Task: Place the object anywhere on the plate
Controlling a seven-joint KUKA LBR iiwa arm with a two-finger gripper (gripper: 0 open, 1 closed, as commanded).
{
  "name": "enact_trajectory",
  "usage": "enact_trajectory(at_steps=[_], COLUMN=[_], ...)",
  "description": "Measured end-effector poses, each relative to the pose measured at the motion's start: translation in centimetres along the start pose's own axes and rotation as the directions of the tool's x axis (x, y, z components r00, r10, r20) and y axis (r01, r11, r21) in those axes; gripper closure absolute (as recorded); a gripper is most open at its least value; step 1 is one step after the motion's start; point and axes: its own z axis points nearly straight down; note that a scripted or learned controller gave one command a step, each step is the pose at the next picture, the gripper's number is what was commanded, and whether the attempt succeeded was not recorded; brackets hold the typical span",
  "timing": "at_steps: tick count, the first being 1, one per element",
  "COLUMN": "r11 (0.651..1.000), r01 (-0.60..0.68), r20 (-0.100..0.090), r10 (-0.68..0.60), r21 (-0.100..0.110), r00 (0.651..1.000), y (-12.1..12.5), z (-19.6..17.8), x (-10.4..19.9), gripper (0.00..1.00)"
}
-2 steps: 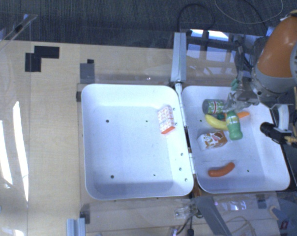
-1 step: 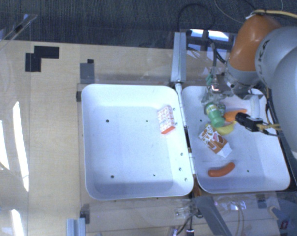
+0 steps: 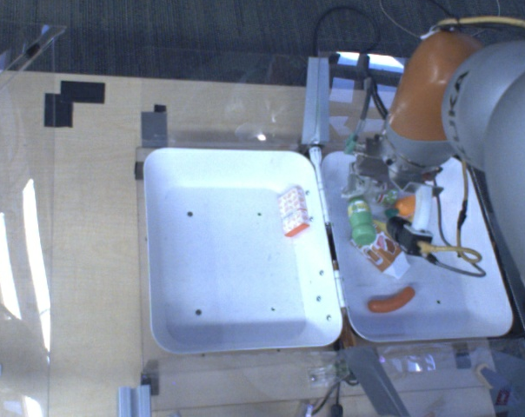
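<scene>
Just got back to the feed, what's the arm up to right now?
The arm is reaching into the right bin from the right, with its gripper down over the cluster at the bin's far end: a green bottle, a small brown carton and an orange piece. A sausage lies apart, nearer the front. In the left bin a small red-and-white box lies near the right wall. Nothing is visibly held.

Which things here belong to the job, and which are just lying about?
Job (likely, target unsure):
tool
bottle, nearest the tool

Lying about:
sausage
box
packet in left bin
</scene>
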Motion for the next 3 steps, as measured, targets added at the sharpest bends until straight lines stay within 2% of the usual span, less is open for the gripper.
enact_trajectory(at_steps=[1, 2, 3], r11=[0.999, 0.998, 0.993], r01=[0.036, 0.057, 0.117], r20=[-0.001, -0.001, -0.003], r10=[-0.036, -0.057, -0.117], r21=[-0.002, -0.002, -0.006], r00=[0.999, 0.998, 0.993], y=[1.2, -4.5, -12.0], z=[-7.6, -15.1, -25.2], x=[14.5, 19.0, 21.9], gripper=[1.00, 1.00, 1.00])
